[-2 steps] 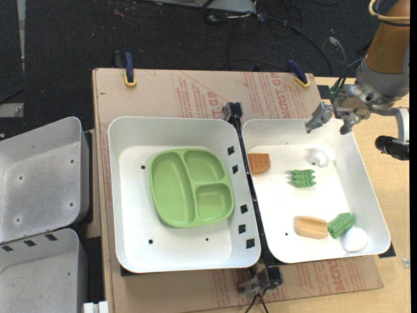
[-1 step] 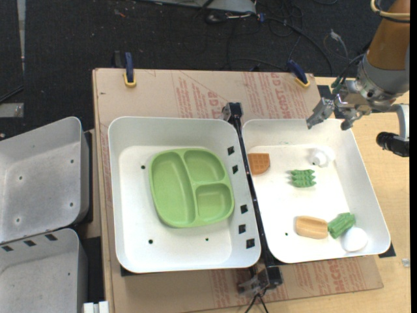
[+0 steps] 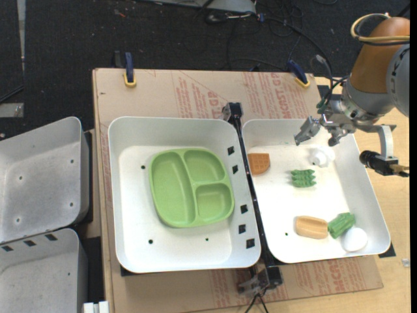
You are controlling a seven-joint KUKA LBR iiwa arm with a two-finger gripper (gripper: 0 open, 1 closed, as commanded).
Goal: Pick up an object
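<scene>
From above, the arm (image 3: 381,57) enters at the upper right of the frame, and its gripper (image 3: 320,134) hangs over the upper part of the right bin (image 3: 373,201) with its two fingers spread wide and nothing between them. Just below it, right of centre, lies a small white object (image 3: 318,156). A green toy (image 3: 303,178) sits near it, an orange piece (image 3: 258,163) lies by the bin's left wall, and a tan piece (image 3: 311,227), a green piece (image 3: 341,224) and a white ball (image 3: 355,239) cluster at the lower right. The left bin (image 3: 130,240) holds a green divided plate (image 3: 192,187).
</scene>
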